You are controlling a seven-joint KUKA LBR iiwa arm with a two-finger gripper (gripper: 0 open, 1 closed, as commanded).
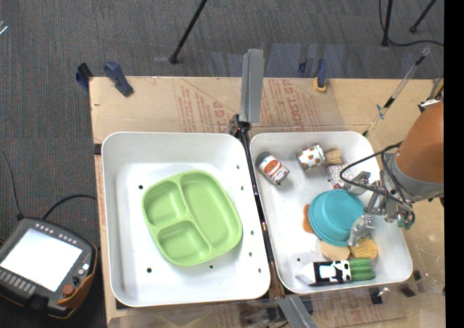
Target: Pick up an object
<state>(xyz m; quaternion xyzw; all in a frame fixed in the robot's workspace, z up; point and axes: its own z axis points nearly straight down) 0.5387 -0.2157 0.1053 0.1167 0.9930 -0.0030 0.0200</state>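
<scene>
While the arm (424, 156) reaches in low from the right, gripper (360, 232) over the blue bowl (335, 216) rim, fingers' spread unclear.

Lime-green three-compartment plastic plate (192, 217) lay in the plain white left bin (116, 174). Turquoise plastic bowl (334, 215), red-and-white labelled can (273, 170), and black-and-white patterned block (332, 271), possibly cow-print, noted.

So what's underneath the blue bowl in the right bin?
An orange edge peeks out at the left of the blue bowl, and a tan round piece sticks out below it. The bowl covers the rest of both, so what they are stays unclear.
</scene>
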